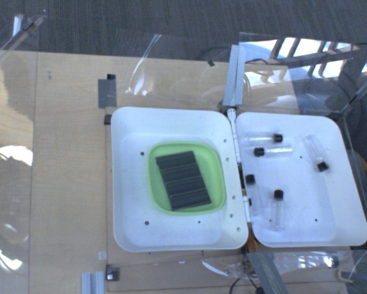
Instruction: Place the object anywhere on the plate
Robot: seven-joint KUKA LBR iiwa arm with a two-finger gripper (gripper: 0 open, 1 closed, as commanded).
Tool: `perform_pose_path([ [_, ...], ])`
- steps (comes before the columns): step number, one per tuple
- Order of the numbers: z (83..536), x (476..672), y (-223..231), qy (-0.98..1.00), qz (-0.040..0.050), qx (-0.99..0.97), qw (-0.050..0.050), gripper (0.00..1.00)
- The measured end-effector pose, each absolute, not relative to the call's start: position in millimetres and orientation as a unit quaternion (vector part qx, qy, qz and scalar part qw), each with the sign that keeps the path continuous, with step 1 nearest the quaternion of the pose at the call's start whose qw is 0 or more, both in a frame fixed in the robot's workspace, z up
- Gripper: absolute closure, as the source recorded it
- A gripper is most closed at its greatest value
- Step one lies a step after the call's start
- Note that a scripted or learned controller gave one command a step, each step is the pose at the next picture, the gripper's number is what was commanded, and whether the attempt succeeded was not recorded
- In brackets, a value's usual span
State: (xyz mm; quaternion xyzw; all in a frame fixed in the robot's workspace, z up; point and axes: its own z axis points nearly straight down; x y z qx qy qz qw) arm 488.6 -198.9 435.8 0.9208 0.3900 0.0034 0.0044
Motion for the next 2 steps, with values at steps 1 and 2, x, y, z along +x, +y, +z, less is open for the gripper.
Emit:
perform_pose_path([
  [1, 435.7, 488.6, -199.0, 0.332, 0.0035, 0.943, 0.004, 0.0],
  [2, 436.2, 488.5, -198.8, 0.259, 0.0044, 0.966, 0.004, 0.0],
])
